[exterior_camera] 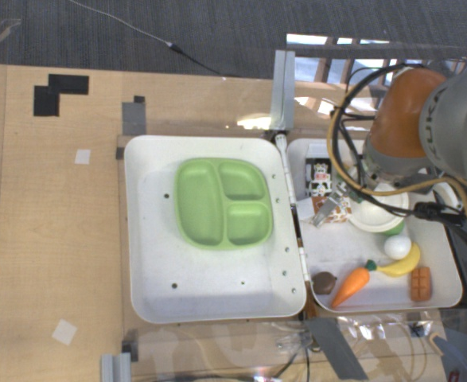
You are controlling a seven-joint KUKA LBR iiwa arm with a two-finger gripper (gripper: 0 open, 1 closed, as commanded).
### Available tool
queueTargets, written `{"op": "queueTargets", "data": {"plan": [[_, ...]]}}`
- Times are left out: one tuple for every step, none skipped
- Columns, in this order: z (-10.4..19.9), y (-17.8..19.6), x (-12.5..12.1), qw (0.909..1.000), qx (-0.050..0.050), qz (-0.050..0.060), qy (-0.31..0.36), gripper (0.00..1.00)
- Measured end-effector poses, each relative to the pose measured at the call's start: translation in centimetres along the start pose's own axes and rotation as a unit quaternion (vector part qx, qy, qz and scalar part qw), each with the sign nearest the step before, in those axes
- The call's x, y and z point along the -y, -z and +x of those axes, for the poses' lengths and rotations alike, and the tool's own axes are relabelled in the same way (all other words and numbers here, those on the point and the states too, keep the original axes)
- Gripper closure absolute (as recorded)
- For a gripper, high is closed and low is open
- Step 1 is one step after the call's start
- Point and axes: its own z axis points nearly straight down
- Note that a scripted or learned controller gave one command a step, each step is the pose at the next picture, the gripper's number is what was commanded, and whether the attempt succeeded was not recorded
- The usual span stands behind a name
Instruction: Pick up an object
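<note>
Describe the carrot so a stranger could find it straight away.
Look at the right-hand white bin, the one crowded with toy food beneath the arm. Along its near edge lies the carrot, tilted, between a small brown lump and a yellow banana. It alone is orange and tapered, with a green top.

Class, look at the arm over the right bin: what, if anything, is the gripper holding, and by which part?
It cannot be told. The gripper sits low in the right bin beside a small patterned item, but no grasp is visible.

divided plate (221, 203) in left bin (149, 293), carrot (351, 286), banana (401, 264), egg (396, 247) in right bin (444, 297)
</note>
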Motion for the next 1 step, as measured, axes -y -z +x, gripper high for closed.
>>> {"op": "queueTargets", "data": {"plan": [[1.28, -0.62, -0.83, 0.9995, -0.008, -0.004, -0.031, 0.0]]}}
